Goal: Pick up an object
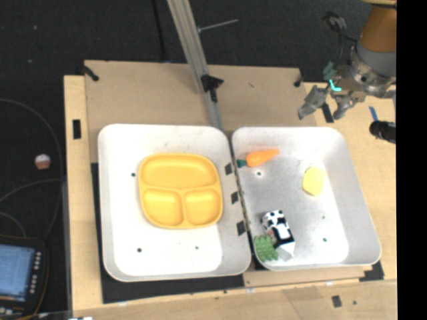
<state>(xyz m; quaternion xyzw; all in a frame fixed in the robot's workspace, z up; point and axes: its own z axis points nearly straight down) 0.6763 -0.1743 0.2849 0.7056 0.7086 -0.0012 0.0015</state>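
Note:
My gripper (327,108) hangs above the bench just behind the right bin's (333,245) back right corner, fingers spread open with nothing between them. In the right bin lie an orange carrot (261,157) near the back left, a yellow lemon-like piece (313,181) towards the right, a black and white cow toy (277,227) near the front left, and a green leafy piece (265,249) right in front of the cow. All of them sit well below and to the left of the gripper.
The left bin (120,245) holds a yellow divided tray (180,190). A slanted metal pole (190,45) rises behind the seam between the bins. Small clips line the divider between the bins.

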